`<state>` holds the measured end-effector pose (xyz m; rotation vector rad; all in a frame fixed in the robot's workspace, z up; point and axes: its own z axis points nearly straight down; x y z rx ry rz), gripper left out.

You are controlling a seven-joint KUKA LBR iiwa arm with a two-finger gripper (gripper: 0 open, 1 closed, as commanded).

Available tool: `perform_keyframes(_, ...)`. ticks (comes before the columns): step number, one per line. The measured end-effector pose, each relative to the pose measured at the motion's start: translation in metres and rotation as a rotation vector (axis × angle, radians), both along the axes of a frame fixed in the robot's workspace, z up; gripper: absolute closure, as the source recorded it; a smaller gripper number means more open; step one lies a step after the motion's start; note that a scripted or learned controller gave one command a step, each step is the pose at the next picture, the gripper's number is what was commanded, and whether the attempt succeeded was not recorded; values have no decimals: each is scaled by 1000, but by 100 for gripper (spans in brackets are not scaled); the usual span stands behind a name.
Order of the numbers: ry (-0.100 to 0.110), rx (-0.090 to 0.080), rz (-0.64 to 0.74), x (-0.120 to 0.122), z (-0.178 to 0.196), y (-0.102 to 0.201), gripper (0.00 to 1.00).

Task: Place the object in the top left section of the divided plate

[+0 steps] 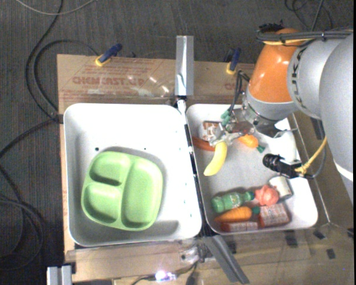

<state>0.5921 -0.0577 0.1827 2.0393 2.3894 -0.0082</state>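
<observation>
Seen from above: two white bins side by side. Hanging over the right bin, the gripper, its grip on the yellow banana impossible to tell. Waiting in the left bin, well apart: the green divided plate, its top left section bare, presumably for delivery. Along the right bin's near wall: bottle, carrot.

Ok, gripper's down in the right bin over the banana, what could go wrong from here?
The gripper sits at the banana's top end, so a grasp there could let the banana swing or slip. Other items crowd that end, including an orange piece, and could get caught too. The green divided plate lies in the left bin, so carrying the banana across the bin walls risks a drop.
</observation>
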Motion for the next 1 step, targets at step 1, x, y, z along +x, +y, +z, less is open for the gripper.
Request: perform_keyframes(1,0,4,19,-73,60,76,100)
